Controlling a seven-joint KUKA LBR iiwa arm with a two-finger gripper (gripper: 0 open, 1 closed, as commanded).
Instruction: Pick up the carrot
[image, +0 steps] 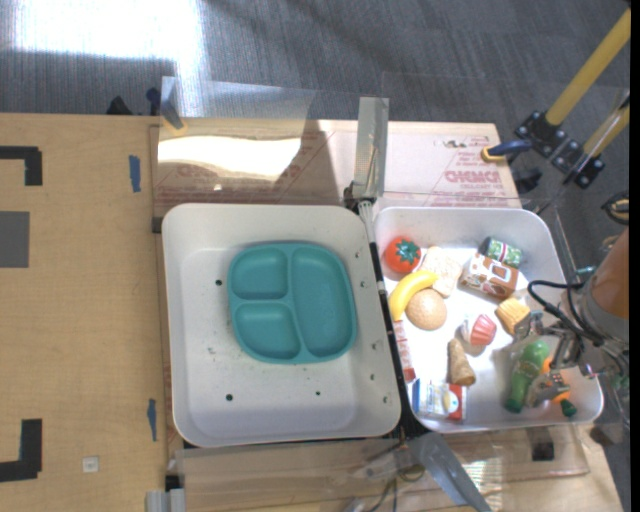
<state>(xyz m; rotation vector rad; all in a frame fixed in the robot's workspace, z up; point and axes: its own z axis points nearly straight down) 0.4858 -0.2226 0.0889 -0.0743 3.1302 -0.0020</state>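
The carrot is a small orange piece with a green tip. It lies in the near right corner of the right bin, just right of a green bottle. My gripper reaches in from the right edge and hangs low over that corner, right above the carrot and partly covering it. Cables and dark metal parts clutter the spot, and only bits of orange show under them.
The right bin also holds a tomato, a banana, a round beige item, a brown carton, a green can, a pink piece and a small milk carton. A teal divided plate sits in the left bin.
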